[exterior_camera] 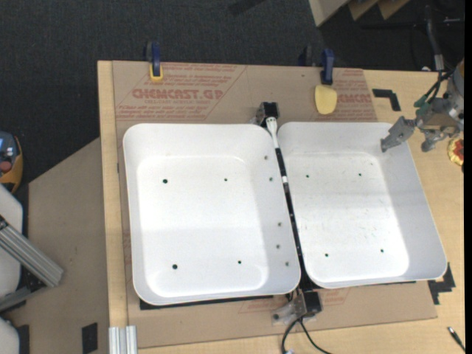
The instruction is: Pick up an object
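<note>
My gripper (407, 143) hangs at the far right, over the back right corner of the right bin (346, 271). Its two grey fingers are spread apart, one finger (393, 136) pointing left over the bin's rim, and nothing sits between them. The gripper is open. The left bin (147, 271) lies beside the right one. I see only white floor with small dark dots in both bins. I cannot make out any loose object to pick.
Both bins rest on a brown board (221, 87) held by two blue clamps (154, 54) at the back; a yellow pad (325, 99) sits under the right clamp. A black bracket (268, 112) and a cable (295, 323) mark the seam between the bins.
</note>
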You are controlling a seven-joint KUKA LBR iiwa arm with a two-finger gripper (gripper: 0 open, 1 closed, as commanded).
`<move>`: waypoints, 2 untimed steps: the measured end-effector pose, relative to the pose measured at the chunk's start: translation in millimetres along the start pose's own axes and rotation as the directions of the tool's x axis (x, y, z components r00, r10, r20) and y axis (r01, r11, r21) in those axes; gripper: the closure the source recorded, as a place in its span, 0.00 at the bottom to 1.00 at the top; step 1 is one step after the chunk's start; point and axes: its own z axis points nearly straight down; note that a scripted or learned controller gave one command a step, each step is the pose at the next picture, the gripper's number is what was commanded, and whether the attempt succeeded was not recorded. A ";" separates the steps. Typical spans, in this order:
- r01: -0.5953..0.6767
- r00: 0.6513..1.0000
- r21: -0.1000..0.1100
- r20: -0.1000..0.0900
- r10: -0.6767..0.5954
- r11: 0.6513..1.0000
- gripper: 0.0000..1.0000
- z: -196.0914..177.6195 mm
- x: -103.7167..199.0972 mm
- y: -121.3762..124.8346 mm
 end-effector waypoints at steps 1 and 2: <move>0.000 1.000 -0.005 0.003 0.000 1.000 0.00 -54.7 -8.9 -6.4; -0.001 1.000 -0.015 0.006 0.001 1.000 0.00 -200.9 -10.0 -53.4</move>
